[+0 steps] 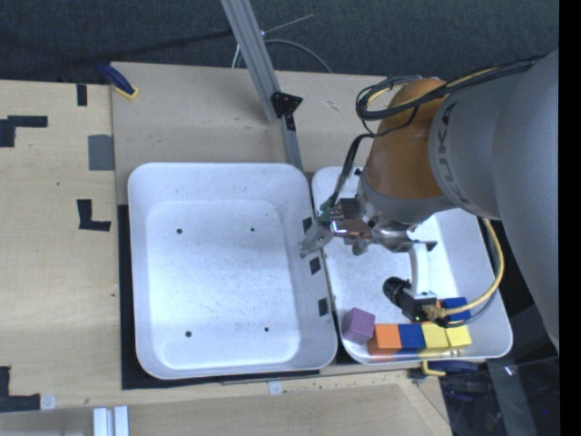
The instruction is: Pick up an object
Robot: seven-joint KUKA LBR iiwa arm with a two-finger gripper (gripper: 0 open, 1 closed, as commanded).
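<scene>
Several small blocks lie in a row along the near edge of the right bin: a purple block, an orange block, a blue block and a yellow block. Another blue piece sits just behind the yellow one. My gripper hangs low over the left side of the right bin, close to the wall between the bins, well behind the purple block. The orange wrist and grey arm hide the far half of that bin. I see nothing between the fingers.
The left bin stands beside the right one, their rims touching. A slanted metal pole with a black clamp rises behind the bins. Black tape marks lie on the bench at the left.
</scene>
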